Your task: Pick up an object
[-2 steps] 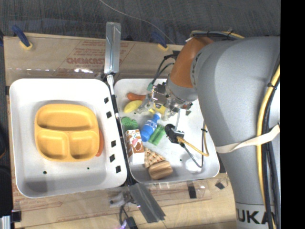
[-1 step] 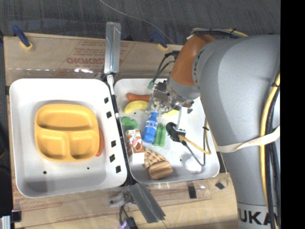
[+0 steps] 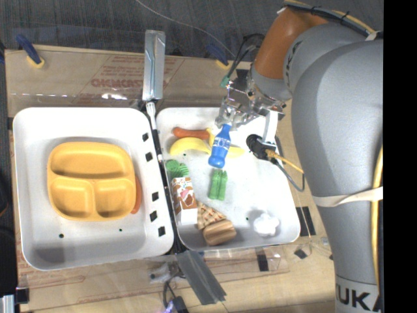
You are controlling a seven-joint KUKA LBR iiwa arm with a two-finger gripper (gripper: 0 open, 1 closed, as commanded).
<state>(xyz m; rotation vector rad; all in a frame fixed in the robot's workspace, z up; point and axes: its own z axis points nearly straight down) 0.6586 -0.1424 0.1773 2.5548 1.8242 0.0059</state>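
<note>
I see the gripper [image 3: 229, 118] pinching the blue bottle [image 3: 220, 149] by its cap at 12 o'clock; light, rigid, slick plastic, likely to swing.

Arm [image 3: 339, 109]: bulky smooth grey shell
Band [image 3: 283, 34]: orange, above the wrist
Cables: thin black and cream lines
Marking [image 3: 358, 298]: black "KUKA" letters, partly cut off

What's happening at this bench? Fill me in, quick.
The grey arm's gripper is over the right bin, with a blue bottle hanging between its fingers, lifted above a banana and other toy food. The left bin holds a yellow divided tray.
</note>
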